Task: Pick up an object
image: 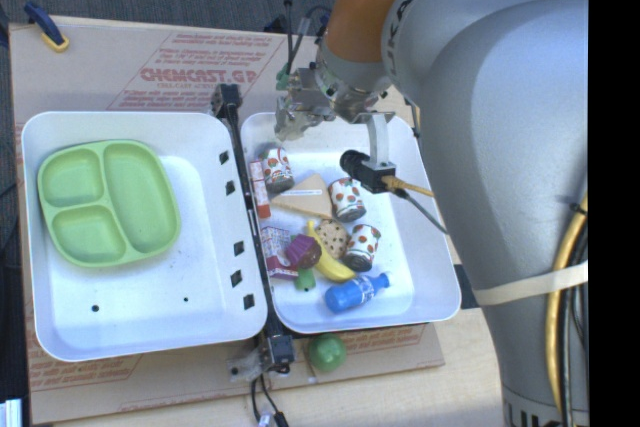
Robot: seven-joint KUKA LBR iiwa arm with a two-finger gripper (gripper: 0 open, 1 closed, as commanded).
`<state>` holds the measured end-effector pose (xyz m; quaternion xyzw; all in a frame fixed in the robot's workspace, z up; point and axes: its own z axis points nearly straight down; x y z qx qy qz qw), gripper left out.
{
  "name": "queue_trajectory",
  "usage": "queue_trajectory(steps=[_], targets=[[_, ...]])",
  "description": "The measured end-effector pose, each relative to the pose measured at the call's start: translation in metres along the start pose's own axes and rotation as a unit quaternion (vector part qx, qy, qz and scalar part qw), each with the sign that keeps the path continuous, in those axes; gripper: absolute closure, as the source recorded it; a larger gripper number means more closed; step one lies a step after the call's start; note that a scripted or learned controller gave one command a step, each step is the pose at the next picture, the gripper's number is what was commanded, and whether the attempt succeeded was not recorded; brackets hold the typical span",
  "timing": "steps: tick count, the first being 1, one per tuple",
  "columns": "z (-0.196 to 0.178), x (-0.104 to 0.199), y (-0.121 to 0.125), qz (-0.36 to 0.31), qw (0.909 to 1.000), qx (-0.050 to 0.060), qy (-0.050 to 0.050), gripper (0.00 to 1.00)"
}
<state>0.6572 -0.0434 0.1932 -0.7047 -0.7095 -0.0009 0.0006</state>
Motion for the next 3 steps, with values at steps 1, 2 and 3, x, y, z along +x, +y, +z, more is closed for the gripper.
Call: queue_trajectory(steps=[1, 2, 3], targets=[[-0.011, -0.005, -0.029, 0.002, 1.0000, 0.002, 0.000, 1.00], [-0.007, -0.002, -0.108, 0.001, 1.0000, 0.002, -0.001, 1.00], [-0.016, -0.017, -0.139, 0.000, 1.0000, 0.002, -0.001, 1.00]])
